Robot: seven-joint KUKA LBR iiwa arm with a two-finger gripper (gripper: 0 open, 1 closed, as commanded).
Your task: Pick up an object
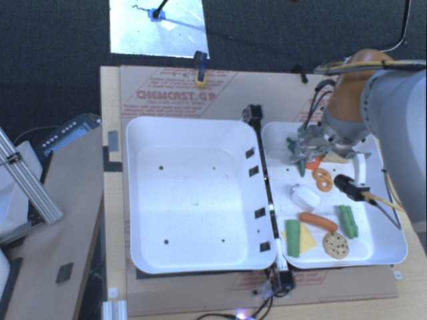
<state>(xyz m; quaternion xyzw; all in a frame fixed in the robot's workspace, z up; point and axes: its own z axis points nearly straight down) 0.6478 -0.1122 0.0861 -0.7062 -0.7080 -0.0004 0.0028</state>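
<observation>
My gripper is low in the back left part of the right bin, reaching in from the right. Just right of its tip lies a small orange-red piece, partly hidden by the gripper. An orange pretzel lies just in front of it. Nearer the front are a white block, an orange sausage, a green stick, a cookie, a yellow slice and a green strip.
The left bin stands beside the right one, with a black-clipped divider between them. The arm's grey body hangs over the right bin's back right corner. Cardboard lies under both bins.
</observation>
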